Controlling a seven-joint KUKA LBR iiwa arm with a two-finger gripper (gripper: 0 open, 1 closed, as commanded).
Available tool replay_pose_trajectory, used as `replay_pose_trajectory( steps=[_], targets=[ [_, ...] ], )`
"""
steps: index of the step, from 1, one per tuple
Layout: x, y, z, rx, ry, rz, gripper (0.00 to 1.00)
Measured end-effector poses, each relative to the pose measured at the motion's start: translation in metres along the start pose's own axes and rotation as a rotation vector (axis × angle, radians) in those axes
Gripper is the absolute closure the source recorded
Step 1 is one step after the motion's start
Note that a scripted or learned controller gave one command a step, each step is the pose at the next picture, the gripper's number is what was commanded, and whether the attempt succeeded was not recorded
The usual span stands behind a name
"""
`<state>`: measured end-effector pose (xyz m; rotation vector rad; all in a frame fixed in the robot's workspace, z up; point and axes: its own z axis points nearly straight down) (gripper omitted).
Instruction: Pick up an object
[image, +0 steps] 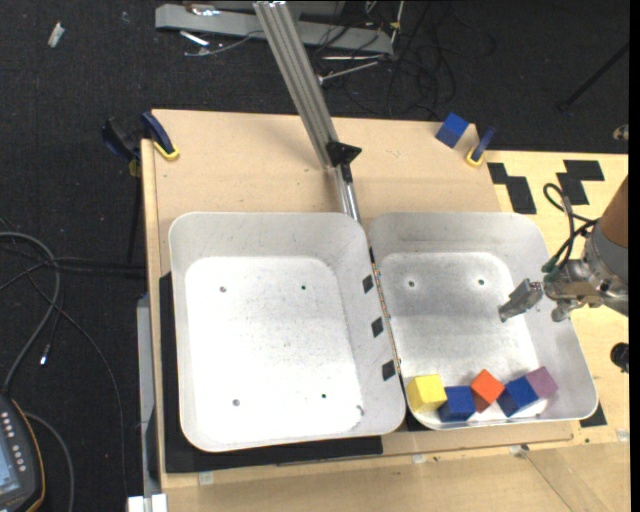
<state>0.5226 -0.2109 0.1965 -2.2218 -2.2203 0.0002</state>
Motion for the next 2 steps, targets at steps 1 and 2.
replay_pose_trajectory(
  steps=[1,2],
  targets=[
    [0.056,-0.021,0.043,0.005,0.004,-0.007,0.00],
    [0.102,-0.033,0.102,-0.003,-0.002,-0.006,0.00]
  ],
)
